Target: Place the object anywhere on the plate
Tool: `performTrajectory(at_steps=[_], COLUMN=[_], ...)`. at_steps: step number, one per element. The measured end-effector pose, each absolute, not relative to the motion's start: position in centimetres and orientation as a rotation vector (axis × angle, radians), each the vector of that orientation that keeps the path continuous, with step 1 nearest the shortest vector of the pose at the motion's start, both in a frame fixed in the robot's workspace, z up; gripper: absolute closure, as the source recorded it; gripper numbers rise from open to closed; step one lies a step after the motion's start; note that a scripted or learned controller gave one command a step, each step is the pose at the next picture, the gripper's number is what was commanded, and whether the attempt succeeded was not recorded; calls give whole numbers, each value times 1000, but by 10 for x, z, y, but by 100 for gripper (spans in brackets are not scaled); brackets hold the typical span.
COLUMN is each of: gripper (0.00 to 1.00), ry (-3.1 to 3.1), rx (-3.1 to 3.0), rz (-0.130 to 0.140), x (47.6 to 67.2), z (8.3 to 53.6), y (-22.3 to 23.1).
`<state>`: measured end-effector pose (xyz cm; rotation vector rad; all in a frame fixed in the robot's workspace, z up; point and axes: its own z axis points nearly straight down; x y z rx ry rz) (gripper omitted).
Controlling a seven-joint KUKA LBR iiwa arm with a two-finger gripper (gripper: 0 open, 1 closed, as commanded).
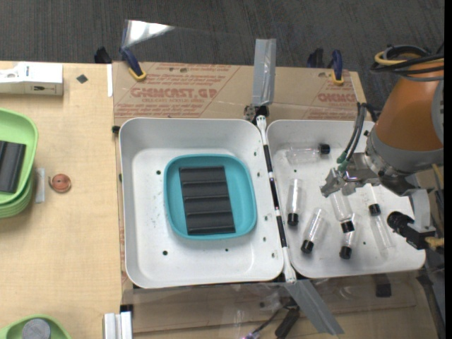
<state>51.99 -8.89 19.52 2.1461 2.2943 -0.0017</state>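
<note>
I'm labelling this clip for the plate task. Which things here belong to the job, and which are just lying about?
Job:
- teal plate, in the left bin
- clear vials with black caps, in the right bin
- gripper, over the vials

Lying about:
- green dishes at the left edge
- white box
- small orange disc

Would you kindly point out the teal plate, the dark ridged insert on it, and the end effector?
teal plate (173, 198): camera view, left rim.
dark ridged insert (207, 200): camera view, its middle.
end effector (340, 186): camera view, between fingertips.
</note>
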Motion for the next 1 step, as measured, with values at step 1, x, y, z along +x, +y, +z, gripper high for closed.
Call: performTrajectory(at_steps=[1], gripper=[100], ry=[2546], rx=[1839], rz=[-2], x=[526], z=[216], y=[-30])
